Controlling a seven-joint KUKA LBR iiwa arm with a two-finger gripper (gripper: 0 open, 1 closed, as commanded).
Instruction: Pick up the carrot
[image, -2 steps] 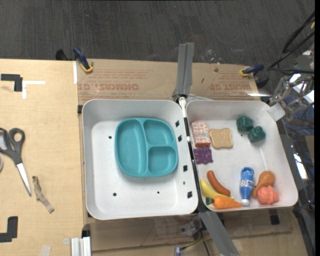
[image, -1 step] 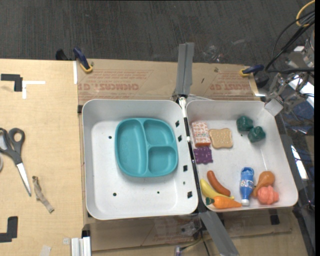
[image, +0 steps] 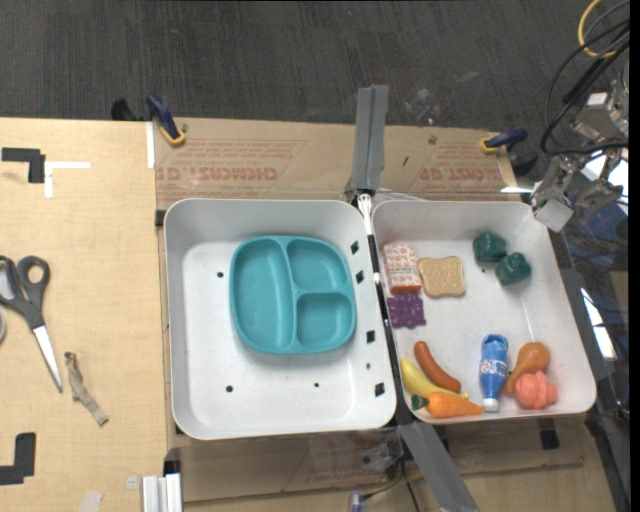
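Two neighbours, banana (image: 415, 378) and sausage (image: 437, 366), crowd the carrot (image: 450, 405) against the right bin's (image: 560, 290) near wall, leaving the gripper (image: 556, 200), whose finger state I cannot tell, parked off the far corner

carrot (image: 452, 405) – orange w/ green tip | plate (image: 294, 294) – teal | bins (image: 200, 330) – white | bottle (image: 492, 371) – blue
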